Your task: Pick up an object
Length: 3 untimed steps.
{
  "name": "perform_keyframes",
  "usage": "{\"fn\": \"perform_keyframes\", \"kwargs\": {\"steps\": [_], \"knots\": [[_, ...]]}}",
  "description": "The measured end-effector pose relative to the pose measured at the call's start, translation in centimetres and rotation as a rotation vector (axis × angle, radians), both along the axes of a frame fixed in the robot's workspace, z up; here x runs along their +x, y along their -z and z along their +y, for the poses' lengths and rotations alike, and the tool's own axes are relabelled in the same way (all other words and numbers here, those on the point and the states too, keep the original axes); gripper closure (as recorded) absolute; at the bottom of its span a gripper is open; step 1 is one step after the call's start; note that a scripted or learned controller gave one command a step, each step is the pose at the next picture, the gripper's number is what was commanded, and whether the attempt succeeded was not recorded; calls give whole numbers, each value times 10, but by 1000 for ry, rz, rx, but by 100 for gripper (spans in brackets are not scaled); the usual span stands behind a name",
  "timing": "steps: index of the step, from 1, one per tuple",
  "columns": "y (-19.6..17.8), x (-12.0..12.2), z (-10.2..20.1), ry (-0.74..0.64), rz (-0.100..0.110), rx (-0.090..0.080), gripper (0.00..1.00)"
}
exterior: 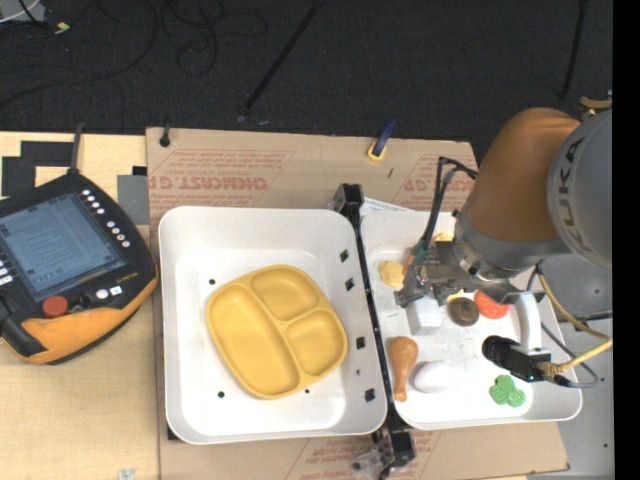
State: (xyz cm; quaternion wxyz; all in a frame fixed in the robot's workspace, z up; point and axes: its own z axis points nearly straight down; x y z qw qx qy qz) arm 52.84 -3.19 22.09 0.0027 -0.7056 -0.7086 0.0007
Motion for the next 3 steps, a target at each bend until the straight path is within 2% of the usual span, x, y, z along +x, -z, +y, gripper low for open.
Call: {"fn": "perform_keyframes", "kwargs": {"steps": [1, 2, 3], "knots": [[4, 8, 51, 0, -1, -1, 100], [3, 1, 49, 7, 0, -2, 100], [4, 4, 49, 6, -1, -2, 100]]}}
